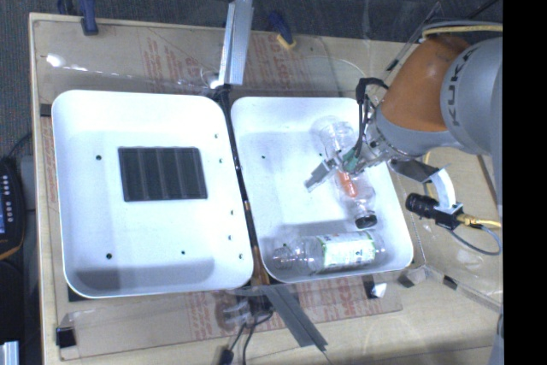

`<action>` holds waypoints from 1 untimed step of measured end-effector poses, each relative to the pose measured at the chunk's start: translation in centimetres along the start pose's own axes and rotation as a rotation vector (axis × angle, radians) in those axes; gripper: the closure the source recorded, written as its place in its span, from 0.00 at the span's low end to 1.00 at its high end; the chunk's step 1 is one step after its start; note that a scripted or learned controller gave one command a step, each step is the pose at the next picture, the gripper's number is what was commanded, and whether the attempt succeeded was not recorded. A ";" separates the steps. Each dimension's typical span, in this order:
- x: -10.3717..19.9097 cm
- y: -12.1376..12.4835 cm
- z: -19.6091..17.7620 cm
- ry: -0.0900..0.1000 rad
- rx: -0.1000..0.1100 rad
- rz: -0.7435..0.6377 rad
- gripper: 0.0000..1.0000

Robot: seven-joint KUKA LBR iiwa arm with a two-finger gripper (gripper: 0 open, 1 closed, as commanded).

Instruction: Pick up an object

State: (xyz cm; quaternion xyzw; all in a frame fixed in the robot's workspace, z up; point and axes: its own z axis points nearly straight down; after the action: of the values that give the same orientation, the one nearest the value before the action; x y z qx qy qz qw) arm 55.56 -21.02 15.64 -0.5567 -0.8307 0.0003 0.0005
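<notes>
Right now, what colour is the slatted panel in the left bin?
Dark grey, almost black, ribbed panel against the white left bin; camera view.

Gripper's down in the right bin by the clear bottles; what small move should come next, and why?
Probably lower slightly and close: the gripper sits over the upright-lying clear bottle in the right bin, with nothing visibly between it yet. The labelled bottle lies farther off.

Two bins sit side by side on the bench [51, 55], their inner walls nearly touching. In the left bin [77, 111] a ridged pad [161, 173] lies flat near the middle. In the right bin [256, 124] one bottle [329, 253] lies on its side along the near wall, and a second bottle [346, 171] lies behind it toward the right wall. The arm [444, 94] reaches in from the right, over that second bottle. Clamps [85, 11] grip the far bench edge
</notes>
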 end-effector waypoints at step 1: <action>0.0 0.0 0.0 0.000 0.000 0.000 0.00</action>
State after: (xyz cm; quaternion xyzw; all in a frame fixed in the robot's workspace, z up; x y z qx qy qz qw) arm 55.56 -21.02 15.64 -0.5567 -0.8307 0.0003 0.0006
